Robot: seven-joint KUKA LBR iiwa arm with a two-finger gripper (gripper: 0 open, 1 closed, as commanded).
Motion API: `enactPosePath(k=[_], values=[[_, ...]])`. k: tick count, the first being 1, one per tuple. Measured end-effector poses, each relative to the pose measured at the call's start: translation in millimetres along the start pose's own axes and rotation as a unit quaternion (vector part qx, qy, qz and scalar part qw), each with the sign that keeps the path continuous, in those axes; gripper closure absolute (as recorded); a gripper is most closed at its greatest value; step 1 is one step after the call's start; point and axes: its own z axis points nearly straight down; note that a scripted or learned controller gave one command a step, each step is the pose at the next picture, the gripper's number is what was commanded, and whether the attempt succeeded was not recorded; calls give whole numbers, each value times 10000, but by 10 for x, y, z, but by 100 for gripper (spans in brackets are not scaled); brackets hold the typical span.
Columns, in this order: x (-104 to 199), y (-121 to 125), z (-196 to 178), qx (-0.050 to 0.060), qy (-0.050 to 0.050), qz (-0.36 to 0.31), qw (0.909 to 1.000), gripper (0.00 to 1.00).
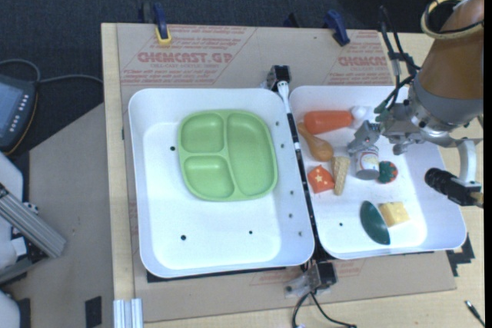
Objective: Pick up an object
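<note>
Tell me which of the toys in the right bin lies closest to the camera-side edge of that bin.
The dark green oval piece, beside the yellow block. It sits lowest in the view, while the orange bottle, the cone and the others lie further up.

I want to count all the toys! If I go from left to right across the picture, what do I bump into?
Green divided plate → orange triangle piece → ice cream cone → dark green leaf shape → yellow block. The other toys bunch up under the pincer, so I skipped them.
</note>
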Motion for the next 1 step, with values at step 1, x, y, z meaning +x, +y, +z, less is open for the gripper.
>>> enactPosePath(k=[1], values=[[2,30,-74,-71,-10,-15,10000,0]])
